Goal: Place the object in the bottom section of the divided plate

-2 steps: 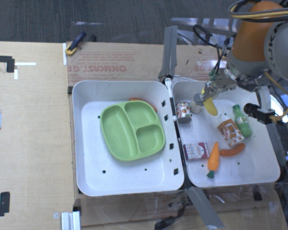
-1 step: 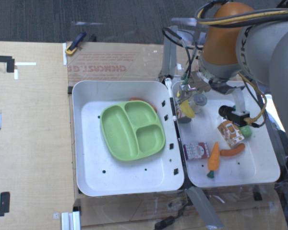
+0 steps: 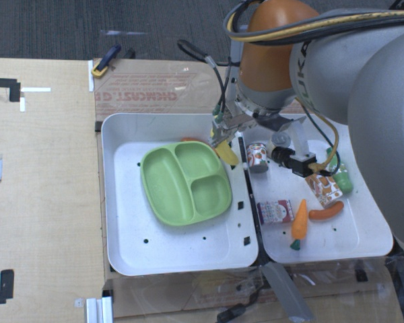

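Observation:
A light green divided plate (image 3: 186, 182) lies in the left bin (image 3: 124, 200), with one long section on its left and two smaller ones on its right. My gripper (image 3: 222, 138) hangs over the plate's upper right rim, close to the wall between the bins. A small yellow object (image 3: 227, 154) sticks out from between its fingers, just above the plate's edge and tilted. The gripper is shut on it.
A bit of orange (image 3: 188, 140) peeks out behind the plate's far rim. The right bin (image 3: 363, 237) holds a small can (image 3: 257, 157), a carton (image 3: 275, 212), a carrot (image 3: 299, 221), an orange sausage (image 3: 325, 212), a printed packet (image 3: 325, 188) and a green item (image 3: 344, 180).

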